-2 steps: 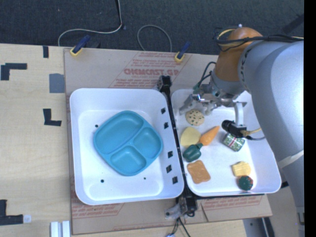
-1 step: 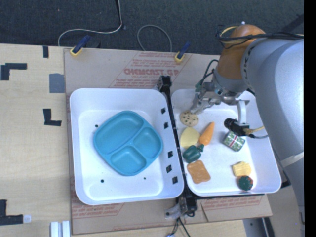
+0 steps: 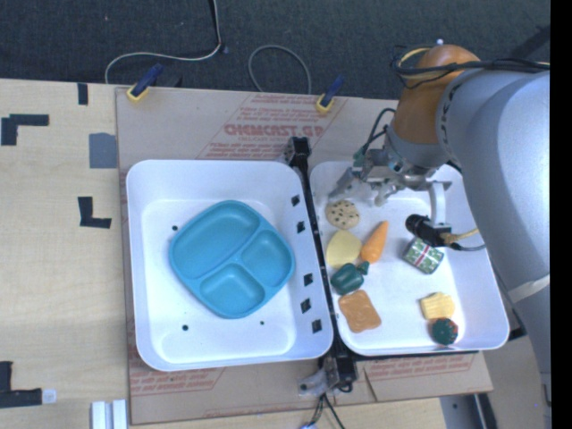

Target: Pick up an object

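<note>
The cookie (image 3: 341, 214) lies flat at the far left of the right bin (image 3: 474, 280), just beside the divider, and it is the piece nearest my gripper (image 3: 365, 189), which hangs above it near the bin's far wall; I cannot tell how my fingers stand. Close by sit the yellow piece (image 3: 342, 248), carrot (image 3: 374, 240), green piece (image 3: 348, 278) and toast (image 3: 359, 311), crowded enough that I judge a clean descent matters. A small box (image 3: 423, 256) lies further right. The blue tray (image 3: 233, 257) rests in the left bin (image 3: 147, 266)
</note>
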Robot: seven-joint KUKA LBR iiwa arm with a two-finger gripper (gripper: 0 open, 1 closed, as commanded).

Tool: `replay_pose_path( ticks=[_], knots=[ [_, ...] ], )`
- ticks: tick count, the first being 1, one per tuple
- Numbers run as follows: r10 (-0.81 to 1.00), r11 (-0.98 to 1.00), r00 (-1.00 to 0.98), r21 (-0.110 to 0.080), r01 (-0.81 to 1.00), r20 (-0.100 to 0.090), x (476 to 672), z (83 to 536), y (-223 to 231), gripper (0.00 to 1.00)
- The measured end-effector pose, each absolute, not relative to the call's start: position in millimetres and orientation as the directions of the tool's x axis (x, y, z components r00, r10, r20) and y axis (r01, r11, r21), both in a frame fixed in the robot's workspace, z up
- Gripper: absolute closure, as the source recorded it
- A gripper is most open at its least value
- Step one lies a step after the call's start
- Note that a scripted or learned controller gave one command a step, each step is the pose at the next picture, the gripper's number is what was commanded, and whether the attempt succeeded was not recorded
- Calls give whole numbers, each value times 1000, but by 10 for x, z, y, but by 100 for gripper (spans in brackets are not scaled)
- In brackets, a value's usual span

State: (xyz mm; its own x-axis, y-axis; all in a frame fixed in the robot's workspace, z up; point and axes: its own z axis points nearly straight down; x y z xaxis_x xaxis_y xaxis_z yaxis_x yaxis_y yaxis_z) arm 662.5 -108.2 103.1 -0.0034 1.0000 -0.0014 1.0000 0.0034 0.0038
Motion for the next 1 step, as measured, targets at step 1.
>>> replay_pose_path(
  ticks=[1],
  knots=[
    [1000, 1, -1, 2, 1000, -3, 6539, 848, -1004, 0]
  ],
)
